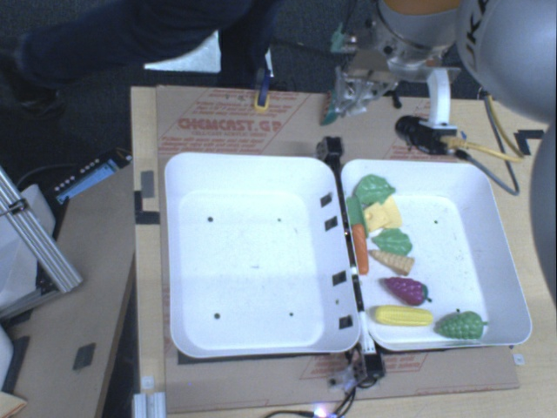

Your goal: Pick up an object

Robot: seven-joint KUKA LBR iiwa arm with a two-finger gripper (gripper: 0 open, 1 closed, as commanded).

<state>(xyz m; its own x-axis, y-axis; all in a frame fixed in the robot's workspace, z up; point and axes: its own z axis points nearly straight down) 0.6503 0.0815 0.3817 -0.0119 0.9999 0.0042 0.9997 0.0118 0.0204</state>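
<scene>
Several plastic toy foods are lying along the left side of the right-hand white bin (500,259): orange carrot (360,247), purple eggplant (406,291), yellow corn cob (403,316). We are seeing the pincer (348,103) hanging above the counter (235,120) at upper centre, seemingly positioned before reaching; its grip we cannot tell.

Two white bins, left (252,177) and right (487,233). The toy food counts one carrot (360,248), one corn cob (403,316), one purple eggplant (406,291), one yellow cheese wedge (384,214), one waffle cone (392,261), and three green leafy pieces (374,187) (393,240) (459,325).
</scene>
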